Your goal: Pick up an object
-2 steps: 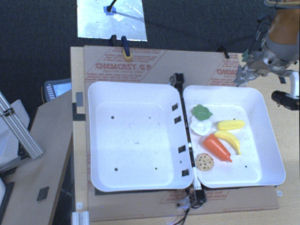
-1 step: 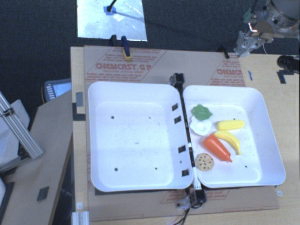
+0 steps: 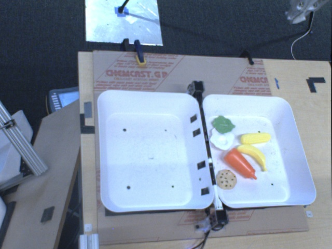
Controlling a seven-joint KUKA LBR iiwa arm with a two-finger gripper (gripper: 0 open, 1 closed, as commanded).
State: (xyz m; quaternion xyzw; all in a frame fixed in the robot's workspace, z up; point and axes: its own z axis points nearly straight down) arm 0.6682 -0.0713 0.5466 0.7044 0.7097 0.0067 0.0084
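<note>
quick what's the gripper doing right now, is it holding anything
Gripper: up at the top right corner, away from the bins; whether it is open or closed cannot be told, and nothing shows held.

The end effector (image 3: 306,4) hangs high — top right corner.

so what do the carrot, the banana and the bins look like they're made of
The carrot and the banana look like moulded toy plastic: flat, saturated colour and smooth, simplified shapes, with a slight sheen. The two bins, left bin and right bin, look like thin formed white plastic with rounded rims, probably matte.
</note>
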